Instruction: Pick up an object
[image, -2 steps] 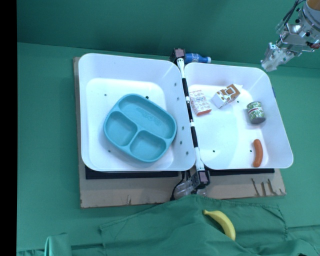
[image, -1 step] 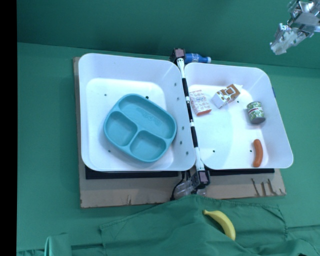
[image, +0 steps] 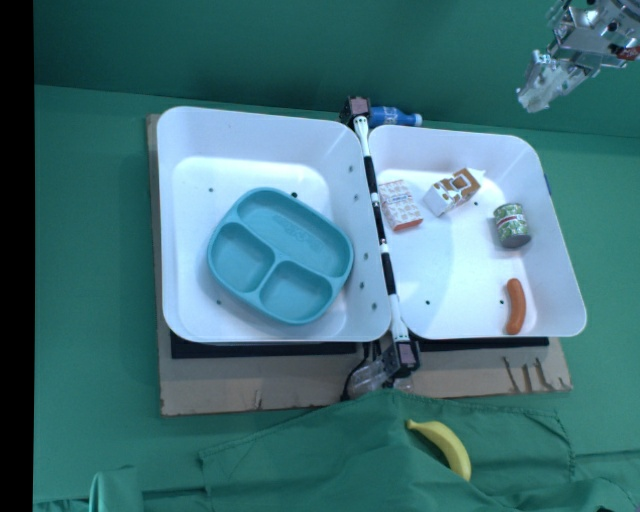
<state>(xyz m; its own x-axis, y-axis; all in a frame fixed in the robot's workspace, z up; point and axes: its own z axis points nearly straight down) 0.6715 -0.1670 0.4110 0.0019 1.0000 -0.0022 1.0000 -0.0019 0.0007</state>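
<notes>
The gripper (image: 541, 88) is seen raised beyond the far right corner of the right bin (image: 560, 300), over green cloth; whether its claw is spread or closed cannot be told. Near the bin's far edge are set a small carton (image: 451, 191) and a flat box (image: 400, 205); a can (image: 511, 225) lies by the right wall, a sausage (image: 515, 305) toward the near right corner. The bin's middle floor is left open. A teal divided plate (image: 280, 256) is held in the left bin (image: 190, 150).
</notes>
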